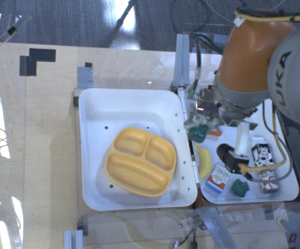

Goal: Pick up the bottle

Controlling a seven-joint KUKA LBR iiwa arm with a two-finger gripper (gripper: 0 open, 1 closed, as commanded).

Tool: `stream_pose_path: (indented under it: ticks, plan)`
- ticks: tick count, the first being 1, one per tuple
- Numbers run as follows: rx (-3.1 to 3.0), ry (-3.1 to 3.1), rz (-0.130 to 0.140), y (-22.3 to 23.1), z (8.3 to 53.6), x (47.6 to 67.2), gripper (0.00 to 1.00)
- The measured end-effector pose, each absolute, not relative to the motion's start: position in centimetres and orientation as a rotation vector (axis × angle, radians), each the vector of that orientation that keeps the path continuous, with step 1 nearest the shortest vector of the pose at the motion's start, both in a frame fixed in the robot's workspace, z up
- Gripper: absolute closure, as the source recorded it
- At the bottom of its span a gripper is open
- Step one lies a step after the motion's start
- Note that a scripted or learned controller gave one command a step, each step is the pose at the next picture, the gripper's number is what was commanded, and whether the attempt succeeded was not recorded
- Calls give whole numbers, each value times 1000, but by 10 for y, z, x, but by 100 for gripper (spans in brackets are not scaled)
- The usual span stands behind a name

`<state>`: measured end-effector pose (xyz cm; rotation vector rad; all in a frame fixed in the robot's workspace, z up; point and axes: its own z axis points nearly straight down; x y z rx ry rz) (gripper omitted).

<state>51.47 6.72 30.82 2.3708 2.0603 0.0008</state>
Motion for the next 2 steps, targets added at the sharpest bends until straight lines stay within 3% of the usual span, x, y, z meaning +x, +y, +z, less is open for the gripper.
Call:
stream_pose_path:
  ticks: [1, 2]
  plan:
    - [2274, 2169, -1, 122, 145, 540, 100]
    - [2690, 1620, 5, 79, 232, 569, 100]
